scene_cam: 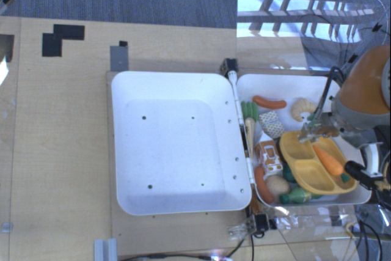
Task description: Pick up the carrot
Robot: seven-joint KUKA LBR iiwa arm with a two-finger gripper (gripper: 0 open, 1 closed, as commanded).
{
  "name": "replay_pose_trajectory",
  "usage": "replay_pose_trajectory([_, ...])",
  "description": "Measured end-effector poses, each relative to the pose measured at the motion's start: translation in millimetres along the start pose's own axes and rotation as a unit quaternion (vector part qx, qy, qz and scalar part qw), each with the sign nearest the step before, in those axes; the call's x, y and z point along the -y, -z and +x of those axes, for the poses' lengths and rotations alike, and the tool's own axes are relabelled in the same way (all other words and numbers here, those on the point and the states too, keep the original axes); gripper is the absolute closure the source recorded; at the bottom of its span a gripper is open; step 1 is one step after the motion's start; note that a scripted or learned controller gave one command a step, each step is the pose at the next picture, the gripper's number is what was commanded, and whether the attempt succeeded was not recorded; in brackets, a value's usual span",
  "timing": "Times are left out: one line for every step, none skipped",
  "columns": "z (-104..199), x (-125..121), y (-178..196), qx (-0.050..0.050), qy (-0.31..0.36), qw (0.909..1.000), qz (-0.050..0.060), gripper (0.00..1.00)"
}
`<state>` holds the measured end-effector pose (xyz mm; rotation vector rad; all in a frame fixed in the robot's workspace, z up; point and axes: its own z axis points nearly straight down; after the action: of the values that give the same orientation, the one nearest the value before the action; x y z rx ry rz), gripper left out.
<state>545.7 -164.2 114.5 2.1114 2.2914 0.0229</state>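
While the carrot (328, 161) lies loose in a yellow divided tray (305, 169) in the right bin (287, 77), the gripper (316, 129) hangs just beside it, ready to descend, its grip state impossible to tell.

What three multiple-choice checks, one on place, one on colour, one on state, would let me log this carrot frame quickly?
1. Where does the carrot lie?
A. In the left bin
B. On the yellow tray in the right bin
C. On the bare bench

2. What colour is the tray under the carrot?
A. Yellow
B. Blue
C. Black

3. How does the carrot stand in relation to the pincer?
A. Lifted clear above the bins
B. Resting on the tray, with the pincer up and to its left
C. Dropped in the left bin

Answers: 1 B, it sits in a tray compartment; 2 A, the tray is plainly yellow; 3 B, the carrot rests there.
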Motion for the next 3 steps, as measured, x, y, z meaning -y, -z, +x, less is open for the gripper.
replay_pose_trajectory([0, 1, -1, 0.0, 0.0, 1.0, 0.001, 0.0])
replay_pose_trajectory([-33, 3, -16, -0.01, 0.056, 0.9984, -0.001, 0.0])
replay_pose_trajectory([-25, -4, -3, -0.016, 0.06, 0.9981, -0.007, 1.0])
